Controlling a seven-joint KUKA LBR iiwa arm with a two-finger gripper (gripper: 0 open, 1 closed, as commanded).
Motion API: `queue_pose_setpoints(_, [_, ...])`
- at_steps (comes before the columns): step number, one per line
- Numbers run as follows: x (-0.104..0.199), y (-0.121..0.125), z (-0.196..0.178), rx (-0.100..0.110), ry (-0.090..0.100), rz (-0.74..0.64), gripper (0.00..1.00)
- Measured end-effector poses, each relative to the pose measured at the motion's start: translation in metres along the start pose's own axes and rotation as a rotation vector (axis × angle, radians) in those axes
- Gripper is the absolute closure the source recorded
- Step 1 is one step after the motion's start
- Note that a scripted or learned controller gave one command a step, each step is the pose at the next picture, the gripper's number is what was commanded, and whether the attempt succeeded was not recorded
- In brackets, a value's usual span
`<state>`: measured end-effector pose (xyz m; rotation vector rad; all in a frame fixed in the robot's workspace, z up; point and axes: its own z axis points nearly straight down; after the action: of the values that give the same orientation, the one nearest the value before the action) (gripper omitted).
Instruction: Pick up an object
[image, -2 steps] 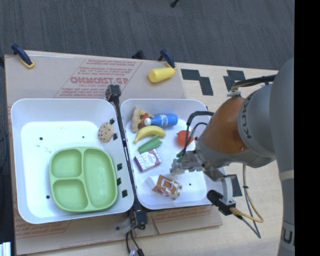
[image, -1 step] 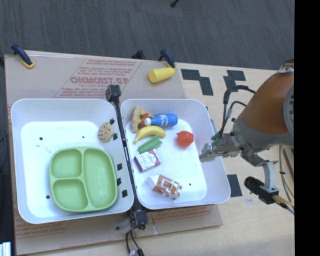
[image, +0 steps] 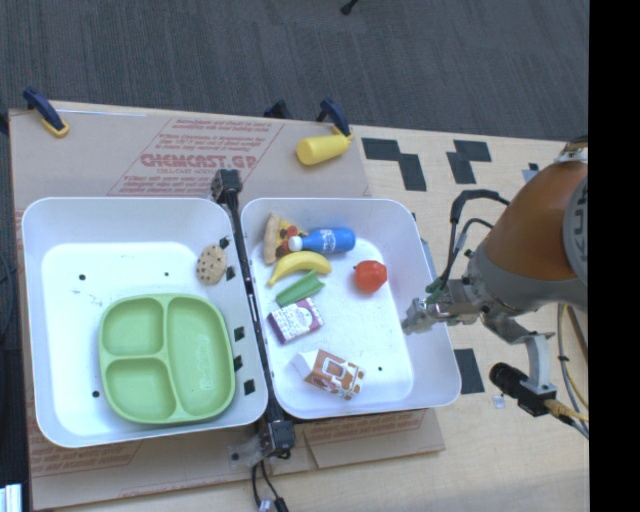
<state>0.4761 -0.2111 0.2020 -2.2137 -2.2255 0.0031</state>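
While gripper (image: 412, 318) hangs at right bin (image: 440, 372) rim, grasp state unclear; tomato (image: 370, 276) nearest inside.

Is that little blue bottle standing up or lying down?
Lying down: the blue plastic bottle rests on its side in the right white bin, beside the yellow banana.

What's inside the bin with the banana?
The right bin holds a banana, pizza slice, blue bottle, tomato, green pepper, and two small cartons. Anything under them is hidden.
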Motion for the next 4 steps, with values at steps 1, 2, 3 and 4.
queue_pose_setpoints(1, [0.019, 0.053, -0.001, -0.001, 0.000, -0.001, 1.00])
queue_pose_setpoints(2, [0.024, 0.095, 0.002, -0.002, 0.000, 0.000, 1.00])
queue_pose_setpoints(3, [0.061, 0.095, 0.089, 0.002, 0.001, -0.002, 1.00])
queue_pose_setpoints(4, [0.021, 0.054, 0.050, 0.000, 0.001, 0.001, 1.00])
